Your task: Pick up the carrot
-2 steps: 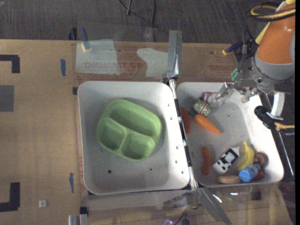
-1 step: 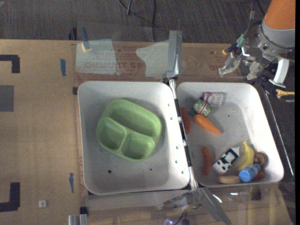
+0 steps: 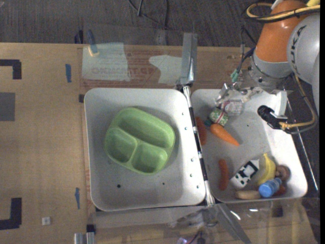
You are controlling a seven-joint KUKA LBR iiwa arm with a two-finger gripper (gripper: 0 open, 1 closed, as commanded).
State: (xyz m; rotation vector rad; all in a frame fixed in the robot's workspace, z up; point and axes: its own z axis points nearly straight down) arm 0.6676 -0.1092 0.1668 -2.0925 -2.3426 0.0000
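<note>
Nearest to us, at the front edge of the right bin (image 3: 264, 136), sits a crowded cluster: a banana (image 3: 267, 168), a blue-capped piece (image 3: 267, 188) and a black-and-white block (image 3: 245, 173), with a short red piece (image 3: 223, 174) just beside them. These lie well apart from the target, so we judge them a small risk.

Further in, the carrot (image 3: 225, 134) lies flat on the bin floor, slanted, its thick end toward the gripper (image 3: 226, 105) and its tip pointing toward the front right. Near its thick end, a slim orange-red stick (image 3: 201, 130) lies along the wall next to the left bin (image 3: 101, 187), where a green divided plate (image 3: 139, 140) rests. We think that stick is the main trap: it is alike in colour and shape, and a grasp aimed a little to that side could take it instead.

Beyond the carrot, a small green-and-red thing (image 3: 219, 116) sits right under the gripper, touching or nearly touching the carrot's thick end. A descent here could land on that thing, or nudge the carrot away. The carrot's taper could also let it slip from a pinch near the tip.

We cannot tell whether the gripper is spread or closed, and we see nothing held in it. The arm (image 3: 279, 39) hangs over the far right corner.
</note>
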